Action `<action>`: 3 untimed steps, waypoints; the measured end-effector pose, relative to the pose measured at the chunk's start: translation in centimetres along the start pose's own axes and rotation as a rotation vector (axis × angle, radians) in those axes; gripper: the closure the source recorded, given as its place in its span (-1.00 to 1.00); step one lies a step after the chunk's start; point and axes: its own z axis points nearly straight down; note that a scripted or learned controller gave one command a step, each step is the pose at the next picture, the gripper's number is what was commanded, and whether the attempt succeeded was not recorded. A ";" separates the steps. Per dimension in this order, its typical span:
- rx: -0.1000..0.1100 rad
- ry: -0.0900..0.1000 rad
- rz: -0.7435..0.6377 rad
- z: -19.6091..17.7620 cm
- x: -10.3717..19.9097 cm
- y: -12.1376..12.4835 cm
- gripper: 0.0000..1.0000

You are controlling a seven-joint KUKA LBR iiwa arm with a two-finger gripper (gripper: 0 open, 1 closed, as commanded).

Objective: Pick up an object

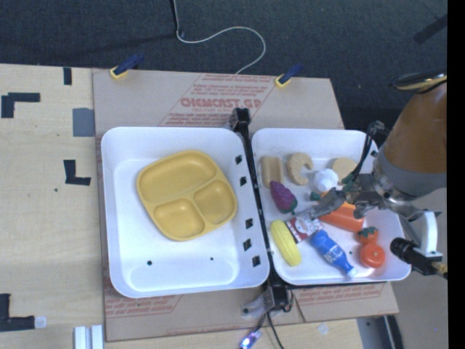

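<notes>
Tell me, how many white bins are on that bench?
2. The left bin holds a yellow divided plate; the right bin, beside it, holds the toy food.

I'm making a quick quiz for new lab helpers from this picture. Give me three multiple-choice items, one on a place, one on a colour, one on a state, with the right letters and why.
1. Where is the yellow divided plate?
A. in the left bin
B. in the right bin
C. on the cardboard outside the bins

2. What colour is the bottle in the right bin?
A. green
B. blue
C. black

3. How does the plate lie?
A. flipped over
B. standing on edge
C. flat, hollows up

Answers:
1 A, it lies on the floor of the left bin.
2 B, its body is blue with a light label.
3 C, all three compartments face up.
</notes>
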 end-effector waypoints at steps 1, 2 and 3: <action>0.006 0.004 -0.008 4.1 9.0 -0.3 -1.00; 0.004 0.001 -0.001 3.0 8.5 -0.3 1.00; -0.006 0.002 -0.008 -4.2 14.9 -0.1 1.00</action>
